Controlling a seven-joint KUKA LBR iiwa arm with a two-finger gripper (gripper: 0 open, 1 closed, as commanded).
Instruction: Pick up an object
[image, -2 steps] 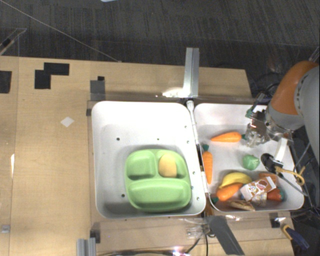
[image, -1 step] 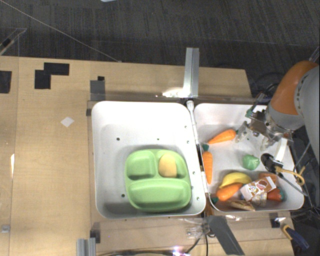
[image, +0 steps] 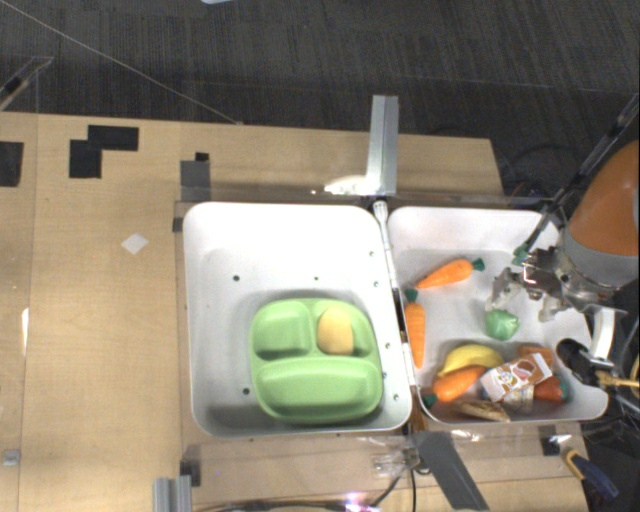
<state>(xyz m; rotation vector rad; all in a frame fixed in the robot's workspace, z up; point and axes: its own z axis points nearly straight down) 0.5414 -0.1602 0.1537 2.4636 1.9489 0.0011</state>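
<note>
The right bin (image: 440, 232) holds a loose group of toy foods. An orange carrot (image: 445, 273) with a green tip lies at a slant near the middle, its green end toward the right. A second carrot (image: 414, 335) lies lengthwise against the bin's left wall. A small green rounded object (image: 502, 324) sits just below the gripper (image: 524, 291), apart from the rest. Along the near wall a yellow banana (image: 471, 356) curves over another orange carrot (image: 458, 383), touching it, and beside them lies a white and red printed packet (image: 516, 380) over something red-orange that cannot be told.
</note>
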